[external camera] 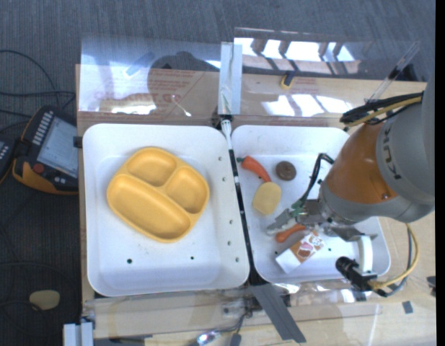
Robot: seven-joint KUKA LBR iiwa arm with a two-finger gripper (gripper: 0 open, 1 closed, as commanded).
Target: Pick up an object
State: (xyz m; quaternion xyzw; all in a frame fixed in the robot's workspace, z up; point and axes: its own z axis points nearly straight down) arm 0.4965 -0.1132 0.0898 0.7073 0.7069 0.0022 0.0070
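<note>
The right bin (366, 262) holds several small objects. A red-orange pepper-like piece (254, 168) lies at its upper left, with a brown round piece (285, 170) beside it. Below them lies a pale yellow potato-shaped piece (267, 198). A small orange carrot-like piece (288, 232) and a white and brown packet (301, 250) lie near the bin's front. My gripper (298, 219) hangs low over the bin, just above the orange piece and right of the yellow one. The grey and orange arm (366, 175) covers the bin's right side.
The left bin (107, 265) bears a yellow three-compartment plate (159, 192). A ridge (236, 200) divides the two bins. A handheld controller (47, 150) lies off the bench at the left. Cables (381, 285) trail at the right bin's front corner.
</note>
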